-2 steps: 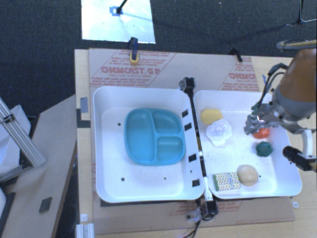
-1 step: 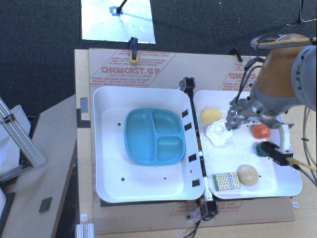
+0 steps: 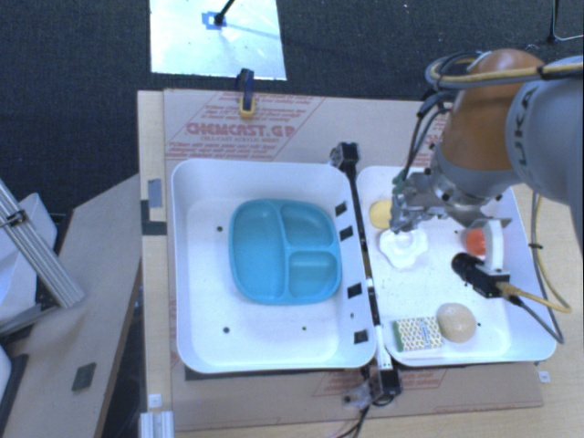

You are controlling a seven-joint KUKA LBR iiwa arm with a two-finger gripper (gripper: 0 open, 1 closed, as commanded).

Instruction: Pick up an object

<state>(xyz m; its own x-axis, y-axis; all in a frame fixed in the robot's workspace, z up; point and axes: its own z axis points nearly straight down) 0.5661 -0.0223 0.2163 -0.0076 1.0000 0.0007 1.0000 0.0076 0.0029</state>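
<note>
Two white bins sit side by side on a cardboard-covered bench [image 3: 274, 117] over dark carpet. The right bin [image 3: 538, 336] holds a patterned box [image 3: 418, 333] and a beige egg shape [image 3: 456, 321] nearest. Farther back, the gripper [image 3: 407, 219] hangs over a white piece [image 3: 403, 247] beside a yellow piece [image 3: 380, 214]; I cannot tell its finger state. The left bin [image 3: 196, 245] holds a blue divided plate [image 3: 283, 249].
</note>
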